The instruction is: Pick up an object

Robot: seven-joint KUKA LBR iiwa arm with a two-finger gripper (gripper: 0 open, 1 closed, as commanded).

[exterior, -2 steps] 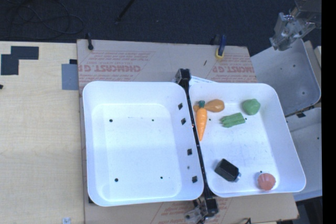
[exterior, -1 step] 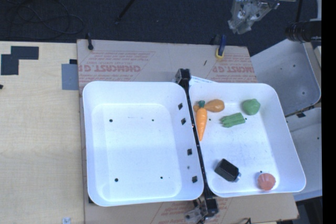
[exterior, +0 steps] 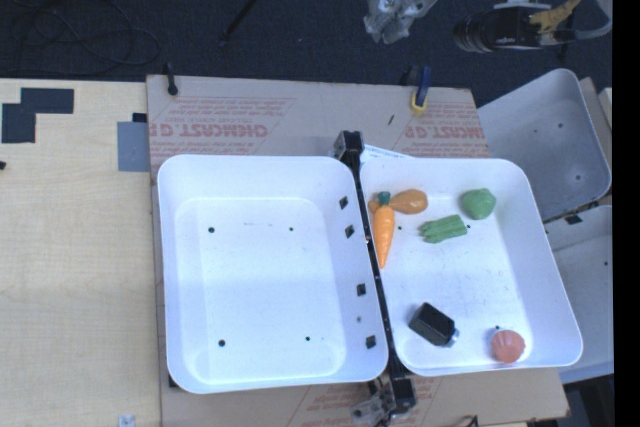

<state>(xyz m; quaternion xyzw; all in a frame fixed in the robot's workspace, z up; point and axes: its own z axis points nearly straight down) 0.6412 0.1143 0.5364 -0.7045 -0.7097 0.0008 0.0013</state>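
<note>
The right bin (exterior: 545, 255) holds several objects. An orange carrot (exterior: 383, 235) lies along its left wall, with an orange rounded piece (exterior: 410, 202) touching its top end. A long green vegetable (exterior: 443, 229) and a round green one (exterior: 478, 203) sit near the far side. A black block (exterior: 433, 324) and a reddish ball (exterior: 507, 346) rest near the front. My gripper (exterior: 392, 15) hangs high beyond the far edge of the bench, well apart from every object, with nothing seen in it.
The left bin (exterior: 180, 215) stands beside the right one, joined by a black divider (exterior: 365, 245). Both rest on a cardboard sheet (exterior: 250, 120). A yellow-and-blue clamp (exterior: 420, 93) sits at its far edge. A grey panel (exterior: 560, 135) leans at right.
</note>
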